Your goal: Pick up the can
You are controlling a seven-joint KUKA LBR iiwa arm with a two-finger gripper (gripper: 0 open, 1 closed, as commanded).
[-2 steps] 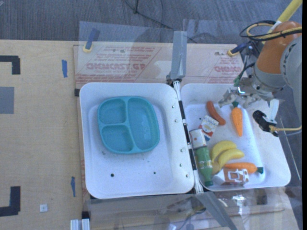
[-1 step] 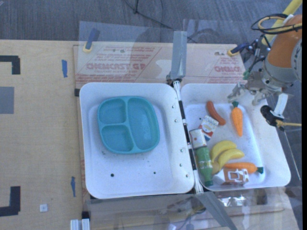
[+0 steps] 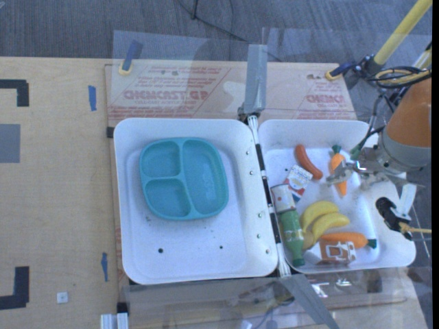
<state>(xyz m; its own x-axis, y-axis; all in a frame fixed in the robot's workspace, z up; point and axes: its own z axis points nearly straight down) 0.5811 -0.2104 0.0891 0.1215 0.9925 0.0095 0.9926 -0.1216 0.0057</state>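
Tool over right bin, can against left wall.

Arm cut off by the frame's three o'clock edge; we see no base. Gripper too small and cluttered; finger state unreadable. Upper carrot partly covered by it. Lower carrot, at six o'clock from the bananas, partly hidden behind a toy too small to identify.
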